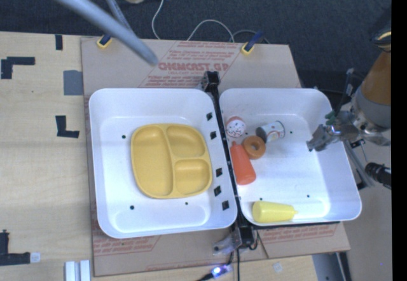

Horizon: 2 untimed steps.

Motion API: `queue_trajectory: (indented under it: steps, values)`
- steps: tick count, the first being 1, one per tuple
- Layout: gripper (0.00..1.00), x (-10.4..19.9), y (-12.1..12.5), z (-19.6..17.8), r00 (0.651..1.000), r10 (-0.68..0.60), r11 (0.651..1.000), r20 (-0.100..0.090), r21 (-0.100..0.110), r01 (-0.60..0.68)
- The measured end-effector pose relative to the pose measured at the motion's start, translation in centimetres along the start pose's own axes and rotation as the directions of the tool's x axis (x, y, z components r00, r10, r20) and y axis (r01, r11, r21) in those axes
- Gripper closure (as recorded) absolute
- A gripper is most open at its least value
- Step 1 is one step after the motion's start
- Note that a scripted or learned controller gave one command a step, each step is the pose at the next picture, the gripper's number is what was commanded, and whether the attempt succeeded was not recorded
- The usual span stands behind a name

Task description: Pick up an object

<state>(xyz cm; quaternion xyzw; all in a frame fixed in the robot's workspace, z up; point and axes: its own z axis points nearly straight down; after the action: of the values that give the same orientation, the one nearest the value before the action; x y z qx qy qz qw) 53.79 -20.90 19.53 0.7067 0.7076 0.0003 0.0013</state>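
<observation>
Claw point(320, 140) time: we see it at the right side of the frame, hanging over the right rim of the right bin point(337, 178). It is small and dark from up here, so we cannot tell how it is set, and we see nothing in it. The grey arm point(372, 105) with its orange band reaches in behind it from the right edge.

Going left from the claw, we come to the things in the right bin. A little clear and white thing point(275, 131) lies closest. Next to it sits a brown ring point(255, 147), like a tiny donut. Up and left of the ring is a small round white thing with red dots point(235, 126). Below that lies an orange tube point(242, 164), right by the wall between the bins. At the bottom of the bin rests a yellow thing point(273, 212).

Farther left, the left bin point(108, 146) holds a yellow tray point(170, 160) with three parts.

We think the job has hardly begun. All the things lie flat in the bins, well apart from the claw. It must go over one, drop down, and close on it.

The orange tube is long. It runs up and down the frame, leaning a bit. The yellow thing runs left to right.
</observation>
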Motion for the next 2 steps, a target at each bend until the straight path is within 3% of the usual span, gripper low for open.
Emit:
queue_trajectory:
  steps: [1, 2]
  values:
    - [1.0, 0.0, 0.1, -5.3, 1.0, 0.0, 1.0, 0.001, -0.002, 0.0]
    - [1.0, 5.1, 1.4, -4.0, 1.0, -0.004, 1.0, -0.002, 0.003, 0.004]
